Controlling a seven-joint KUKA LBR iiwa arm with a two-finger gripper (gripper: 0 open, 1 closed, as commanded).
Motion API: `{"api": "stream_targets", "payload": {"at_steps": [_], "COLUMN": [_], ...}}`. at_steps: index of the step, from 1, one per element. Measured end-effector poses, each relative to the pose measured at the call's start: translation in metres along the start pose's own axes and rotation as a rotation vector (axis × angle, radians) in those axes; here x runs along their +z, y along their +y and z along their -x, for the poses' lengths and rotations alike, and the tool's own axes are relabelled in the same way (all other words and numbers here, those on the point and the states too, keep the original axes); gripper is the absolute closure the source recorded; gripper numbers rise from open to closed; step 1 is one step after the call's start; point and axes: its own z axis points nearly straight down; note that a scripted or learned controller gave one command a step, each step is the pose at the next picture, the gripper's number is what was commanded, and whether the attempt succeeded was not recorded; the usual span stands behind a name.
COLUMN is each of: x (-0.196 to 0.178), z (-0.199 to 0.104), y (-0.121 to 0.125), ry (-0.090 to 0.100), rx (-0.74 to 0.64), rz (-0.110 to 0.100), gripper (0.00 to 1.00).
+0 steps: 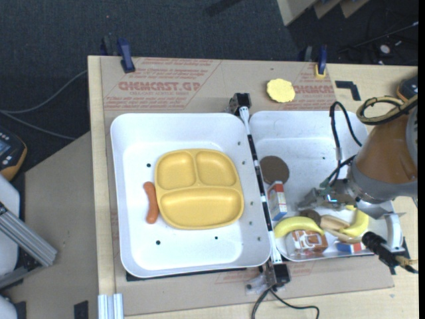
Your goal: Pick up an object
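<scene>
- Camera view, nearest edge: right bin (299, 128) holds a clutter at its front: yellow banana (292, 226), a second banana (359, 223) partly under the arm, a brown-and-white packet (309, 242) whose print is too small to read, a tan piece (334, 224) and a blue-red item (346, 248) partly hidden.
- Gripper (327, 196) reaches in low over this clutter; the wrist covers it, so I cannot tell whether it is parted or closed, or whether it holds anything.
- A small carton (277, 201) lies against the divider, its label illegible; a brown disc (273, 169) lies just beyond it.
- Left bin (126, 138): yellow divided plate (198, 188), sausage (151, 202) just beside its left edge.
- Farther back, the bench board (159, 85) reads "CHEMCAST GP" in red; a yellow disc (281, 90) covers part of the repeat.
</scene>
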Motion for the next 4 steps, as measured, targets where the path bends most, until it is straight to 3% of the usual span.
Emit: {"api": "stream_targets", "payload": {"at_steps": [1,2,3,4], "x": [0.000,0.003,0.003,0.000], "z": [-0.025,-0.040,0.042,0.068], "y": [0.110,0.169,0.170,0.175], "ry": [0.001,0.000,0.004,0.025], "rx": [-0.010,0.001,0.003,-0.005], "rz": [0.006,-0.035,-0.013,-0.012], "gripper": [0.00,0.00,0.00,0.00]}}
